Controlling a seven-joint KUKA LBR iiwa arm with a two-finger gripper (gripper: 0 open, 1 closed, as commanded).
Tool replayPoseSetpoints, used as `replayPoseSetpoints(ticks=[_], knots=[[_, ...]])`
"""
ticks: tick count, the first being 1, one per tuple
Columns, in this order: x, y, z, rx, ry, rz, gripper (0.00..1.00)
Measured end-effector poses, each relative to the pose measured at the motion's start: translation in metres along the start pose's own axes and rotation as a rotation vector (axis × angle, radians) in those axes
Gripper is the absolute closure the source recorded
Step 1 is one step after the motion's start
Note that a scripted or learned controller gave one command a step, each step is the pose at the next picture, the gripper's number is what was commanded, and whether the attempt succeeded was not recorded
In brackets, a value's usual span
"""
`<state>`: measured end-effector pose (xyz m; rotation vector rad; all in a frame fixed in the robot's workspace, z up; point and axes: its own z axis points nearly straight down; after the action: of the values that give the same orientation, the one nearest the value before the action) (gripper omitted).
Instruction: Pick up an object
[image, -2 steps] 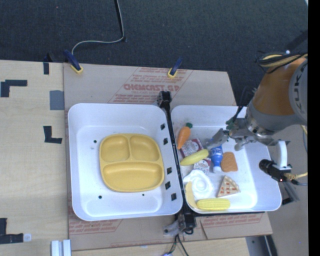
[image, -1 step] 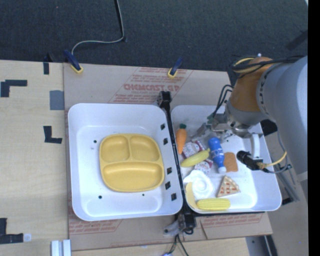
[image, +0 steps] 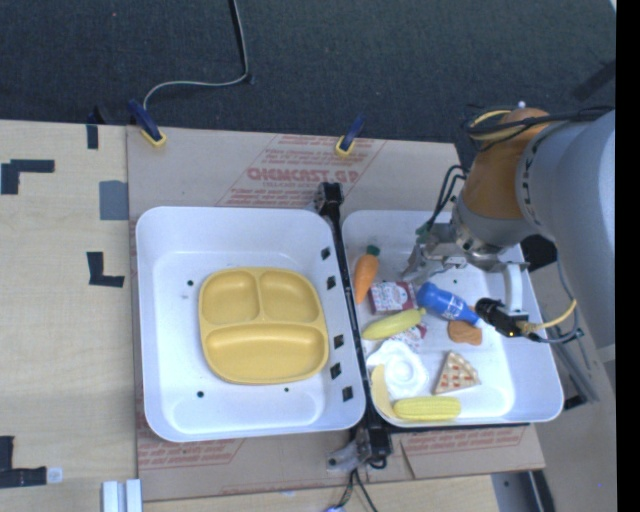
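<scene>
The right bin (image: 540, 395) holds several toy foods. Among them are an orange carrot (image: 366, 277), a red and white packet (image: 390, 296), a blue bottle (image: 445, 301) and a yellow banana (image: 392, 324). There are also a white piece (image: 403, 368), a waffle wedge (image: 456, 375), a corn cob (image: 427, 408) and a small orange piece (image: 464, 333). My gripper (image: 428, 258) hangs over the back of this bin, just above and to the right of the packet and next to the blue bottle. Nothing is visibly held in it.
The left bin (image: 165, 300) carries a yellow divided plate (image: 263, 325). A black divider with clips (image: 340, 300) runs between the bins. The arm's grey body and orange band (image: 495, 175) cover the right bin's back right corner. Cardboard lies under both bins.
</scene>
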<state>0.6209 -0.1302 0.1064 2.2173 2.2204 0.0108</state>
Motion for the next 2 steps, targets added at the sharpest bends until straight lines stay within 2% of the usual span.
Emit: replayPoseSetpoints(ticks=[1, 2], knots=[[0.000, 0.000, 0.000, 0.000, 0.000, 0.000, 0.00], [0.030, 0.046, 0.021, 0.007, -0.012, 0.002, 0.00]])
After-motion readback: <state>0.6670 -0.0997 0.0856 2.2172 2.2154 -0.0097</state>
